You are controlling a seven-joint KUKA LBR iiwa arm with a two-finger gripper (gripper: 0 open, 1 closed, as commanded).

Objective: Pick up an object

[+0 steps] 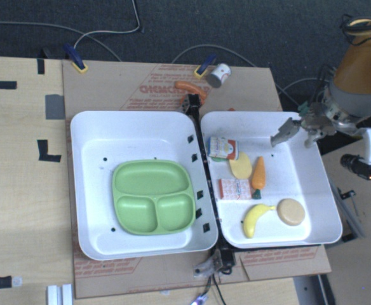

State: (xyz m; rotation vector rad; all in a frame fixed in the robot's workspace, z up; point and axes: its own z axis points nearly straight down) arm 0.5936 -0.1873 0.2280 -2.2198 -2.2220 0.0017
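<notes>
The right bin [312, 189] holds several toy foods. A yellow banana [256, 218] lies near the front beside a round beige biscuit [291, 211]. Toward the middle, an orange carrot [258, 173] stands next to a pale yellow piece [240, 166]. A small printed carton [222, 148] and a flat red-and-white packet [234, 188] lie along the bin's left side. My gripper [293, 137] hangs over the bin's far right corner, open, with nothing between its fingers. It is apart from all the objects, up and to the right of the carrot.
The left bin [90, 138] holds a green divided plate [154, 196]. Behind the bins on the cardboard lie an orange item [190, 88], blue-yellow clamps [76, 58] and a small grey cylinder [219, 74]. Cables run across the dark floor behind.
</notes>
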